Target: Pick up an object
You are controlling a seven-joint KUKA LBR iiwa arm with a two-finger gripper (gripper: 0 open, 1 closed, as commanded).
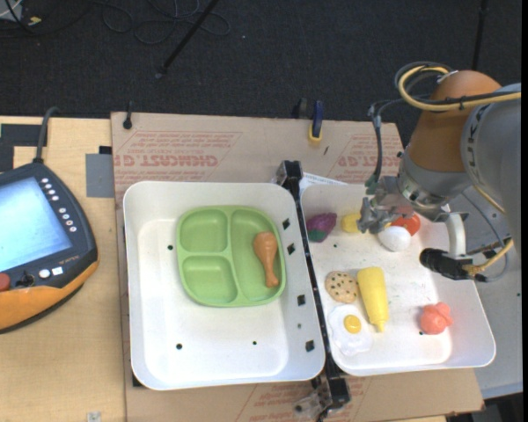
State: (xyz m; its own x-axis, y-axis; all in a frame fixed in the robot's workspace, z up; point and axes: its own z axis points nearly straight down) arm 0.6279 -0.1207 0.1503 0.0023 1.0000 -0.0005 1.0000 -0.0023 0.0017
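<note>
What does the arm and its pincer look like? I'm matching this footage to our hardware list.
The arm is grey with rounded joints and a broad orange band above the wrist. A yellowish cable loop arcs over the band. The pincer is a small dark-grey metal unit, and a black cylindrical part juts out below the wrist.

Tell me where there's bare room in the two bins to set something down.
Left bin: wide bare floor below the green tray, plus a strip along its left wall. Right bin: one patch between the corn and the red piece. Its upper part is crowded around the gripper, and the cookie and egg fill the lower left.
</note>
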